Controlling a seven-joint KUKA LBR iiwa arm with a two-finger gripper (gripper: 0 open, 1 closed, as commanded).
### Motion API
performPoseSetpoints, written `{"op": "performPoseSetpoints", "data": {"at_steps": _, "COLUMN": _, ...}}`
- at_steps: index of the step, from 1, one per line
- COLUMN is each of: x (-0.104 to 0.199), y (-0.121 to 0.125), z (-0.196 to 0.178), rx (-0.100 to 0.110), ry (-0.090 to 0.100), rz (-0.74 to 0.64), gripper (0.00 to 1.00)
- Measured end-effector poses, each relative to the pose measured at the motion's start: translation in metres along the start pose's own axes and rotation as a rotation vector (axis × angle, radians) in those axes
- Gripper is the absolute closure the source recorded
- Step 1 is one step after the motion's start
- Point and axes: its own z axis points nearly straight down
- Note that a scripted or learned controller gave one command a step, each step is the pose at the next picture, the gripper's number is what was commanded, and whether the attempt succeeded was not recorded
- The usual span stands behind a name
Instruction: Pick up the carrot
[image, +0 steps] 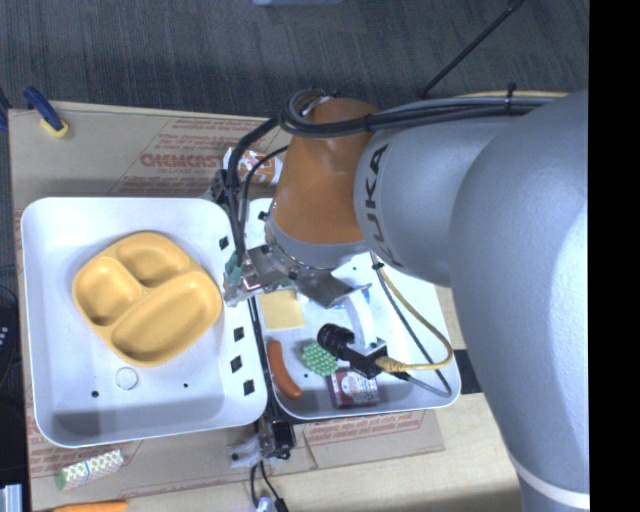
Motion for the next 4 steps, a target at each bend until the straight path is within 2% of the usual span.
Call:
{"op": "performPoseSetpoints", "data": {"at_steps": 1, "x": -0.030, "y": -0.030, "z": -0.023, "rx": -0.001, "ry": -0.001, "rz": 0.077, "gripper": 1.00}}
{"op": "performPoseSetpoints", "data": {"at_steps": 2, "x": 0.022, "y": -0.028, "z": 0.037, "rx": 0.004, "ry": 0.002, "rz": 0.099, "gripper": 1.00}}
{"op": "performPoseSetpoints", "data": {"at_steps": 3, "x": -0.008, "y": -0.048, "z": -0.023, "rx": 0.000, "ry": 0.001, "rz": 0.122, "gripper": 1.00}}
{"op": "performPoseSetpoints", "data": {"at_steps": 4, "x": -0.017, "y": -0.050, "z": -0.037, "rx": -0.002, "ry": 0.000, "rz": -0.108, "gripper": 1.00}}
